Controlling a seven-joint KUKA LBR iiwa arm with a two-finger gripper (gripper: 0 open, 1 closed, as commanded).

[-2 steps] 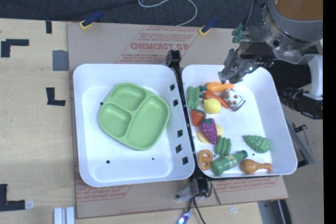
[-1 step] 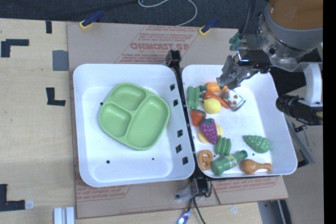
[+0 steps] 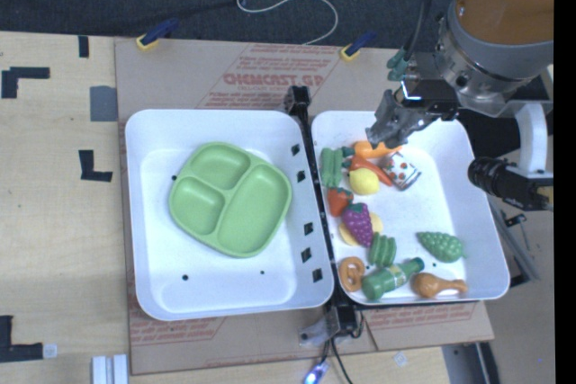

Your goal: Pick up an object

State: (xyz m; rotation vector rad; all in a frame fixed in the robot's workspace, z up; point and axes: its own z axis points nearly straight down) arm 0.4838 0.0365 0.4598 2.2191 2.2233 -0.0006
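In right shallow white bin [image 3: 477, 193], at twelve o'clock, dark two-finger gripper [image 3: 385, 138] touched orange plastic toy carrot [image 3: 371, 150]; grip state unclear.

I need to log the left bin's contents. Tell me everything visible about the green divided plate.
The green divided plate is pale green, looks like matte plastic, with rounded corners and three compartments: two smaller ones toward its upper left and one larger toward its lower right. It lies flat, right side up, turned at an angle, near the middle of the left white bin, resting on the bin floor. Nothing lies in its compartments and no other item touches it.
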